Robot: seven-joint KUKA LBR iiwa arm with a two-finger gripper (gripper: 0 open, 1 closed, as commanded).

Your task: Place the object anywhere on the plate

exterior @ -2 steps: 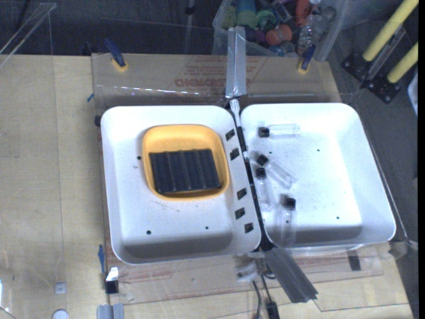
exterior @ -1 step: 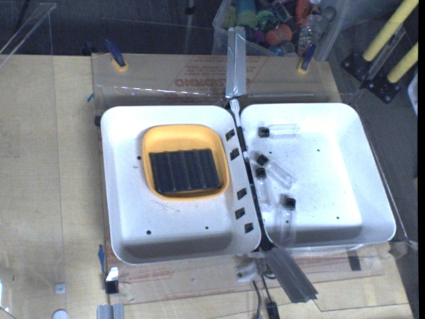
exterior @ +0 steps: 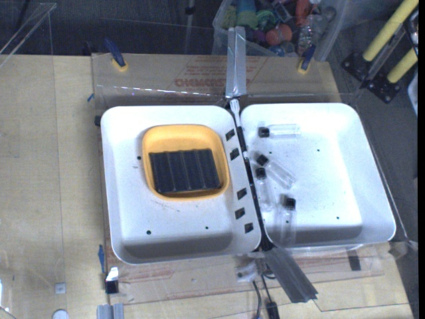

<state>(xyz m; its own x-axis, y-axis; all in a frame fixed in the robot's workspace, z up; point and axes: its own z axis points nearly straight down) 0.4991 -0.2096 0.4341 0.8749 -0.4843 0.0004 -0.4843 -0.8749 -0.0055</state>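
A square yellow plate (exterior: 180,136) with rounded corners lies in the left white bin (exterior: 123,178), toward its back and right. A black ribbed rectangular object (exterior: 184,170) lies flat on the plate, covering its front half. Its long side runs left to right, and its front edge reaches the plate's front rim.
The right white bin (exterior: 345,178) holds several clear tubes with black caps (exterior: 279,131) near its left side. A raised divider with black marks (exterior: 240,178) separates the bins. A clear box of coloured toys (exterior: 279,12) stands behind them, and yellow foam tubes (exterior: 395,25) lie at the back right.
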